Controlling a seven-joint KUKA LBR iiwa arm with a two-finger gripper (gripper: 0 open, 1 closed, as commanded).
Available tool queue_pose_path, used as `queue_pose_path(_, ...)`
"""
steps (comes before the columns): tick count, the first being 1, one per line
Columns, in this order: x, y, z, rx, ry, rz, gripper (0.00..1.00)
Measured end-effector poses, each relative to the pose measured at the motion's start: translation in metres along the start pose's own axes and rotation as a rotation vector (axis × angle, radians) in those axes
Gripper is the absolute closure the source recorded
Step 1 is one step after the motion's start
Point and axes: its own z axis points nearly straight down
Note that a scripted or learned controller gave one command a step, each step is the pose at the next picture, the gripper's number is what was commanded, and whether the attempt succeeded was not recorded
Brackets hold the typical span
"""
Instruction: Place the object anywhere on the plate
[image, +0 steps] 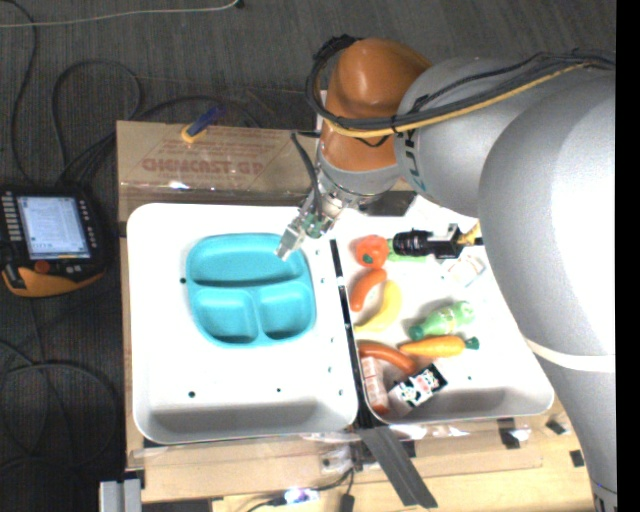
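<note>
Overhead, gripper (293, 241) at blue plate's (250, 290) upper-right rim.

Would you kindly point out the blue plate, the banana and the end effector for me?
blue plate (225, 262): camera view, floor of its large upper compartment.
banana (383, 305): camera view, middle of its yellow body.
end effector (291, 244): camera view, at its fingertips, over the plate's upper right corner.

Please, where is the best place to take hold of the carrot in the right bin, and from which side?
Probably at the middle of the carrot, coming straight from above. It lies flat and roughly left to right, with bare floor in front, so the end effector should close across its narrow width.
</note>
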Motion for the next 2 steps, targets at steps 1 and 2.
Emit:
queue_pose_path(1, 0.083, -0.062, -0.003, -0.001, 0.004, -0.221, 1.00)
queue_pose_path(2, 0.152, -0.071, -0.003, -0.001, 0.005, -0.314, 1.00)
